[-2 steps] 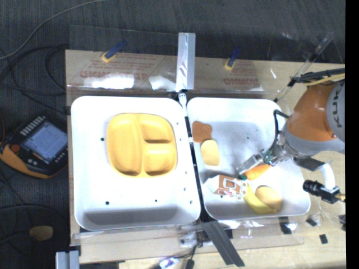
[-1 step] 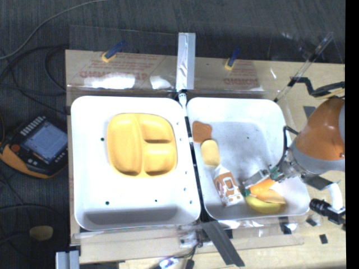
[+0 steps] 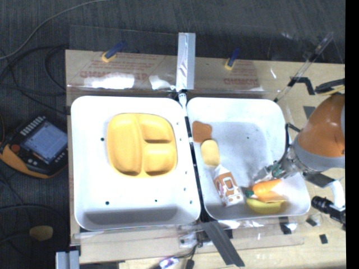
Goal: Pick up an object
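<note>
The right bin [image 3: 241, 114] holds several small objects. A brown flat piece [image 3: 201, 130] lies at its far left, with a pale yellow rounded piece [image 3: 210, 152] just below it. A white bottle with an orange label [image 3: 226, 187] lies near the front. A banana [image 3: 265, 205] sits at the front right, with an orange carrot-like piece [image 3: 267, 188] on top of it. My gripper [image 3: 273, 171] reaches in from the right and sits low over the carrot-like piece and banana, touching or nearly touching them. Nothing is visibly lifted.
The left bin [image 3: 90, 206] holds a yellow divided tray [image 3: 141, 143]. The arm's orange band [image 3: 328, 129] hangs over the right bin's right wall. A handheld pendant [image 3: 35, 147] lies left of the bench. A metal post [image 3: 185, 60] stands behind the bins.
</note>
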### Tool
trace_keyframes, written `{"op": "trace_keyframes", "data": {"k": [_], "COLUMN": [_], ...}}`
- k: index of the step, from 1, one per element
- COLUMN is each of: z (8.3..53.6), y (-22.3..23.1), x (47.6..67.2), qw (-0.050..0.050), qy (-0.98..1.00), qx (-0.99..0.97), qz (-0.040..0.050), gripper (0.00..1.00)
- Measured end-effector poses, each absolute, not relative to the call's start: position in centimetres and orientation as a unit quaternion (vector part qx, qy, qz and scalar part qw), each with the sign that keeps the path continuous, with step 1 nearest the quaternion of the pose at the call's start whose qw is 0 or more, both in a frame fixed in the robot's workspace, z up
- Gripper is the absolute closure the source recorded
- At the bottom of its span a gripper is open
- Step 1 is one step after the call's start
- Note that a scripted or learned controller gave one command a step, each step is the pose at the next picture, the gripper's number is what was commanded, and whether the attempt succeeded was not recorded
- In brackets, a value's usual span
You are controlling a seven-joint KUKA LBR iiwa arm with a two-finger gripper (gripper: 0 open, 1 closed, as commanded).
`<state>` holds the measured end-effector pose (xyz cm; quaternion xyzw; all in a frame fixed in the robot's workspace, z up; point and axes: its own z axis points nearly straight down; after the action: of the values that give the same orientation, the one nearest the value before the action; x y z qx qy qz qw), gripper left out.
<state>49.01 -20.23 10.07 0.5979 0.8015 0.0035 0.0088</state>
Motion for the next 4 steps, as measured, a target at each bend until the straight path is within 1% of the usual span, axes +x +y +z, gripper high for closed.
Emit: {"op": "trace_keyframes", "data": {"k": [1, 2, 3, 4], "z": [10.1, 17.3, 12.0, 12.9], "y": [-20.2, -16.7, -12.4, -12.1], "x": [49.0, 50.2, 49.8, 49.7], "qw": [0.008, 0.000, 0.018, 0.011], "qy": [0.801, 0.840, 0.885, 0.886], "qx": [0.598, 0.542, 0.465, 0.463], "qz": [0.0034, 0.0004, 0.0045, 0.0057], "gripper": [0.00, 0.00, 0.00, 1.00]}}
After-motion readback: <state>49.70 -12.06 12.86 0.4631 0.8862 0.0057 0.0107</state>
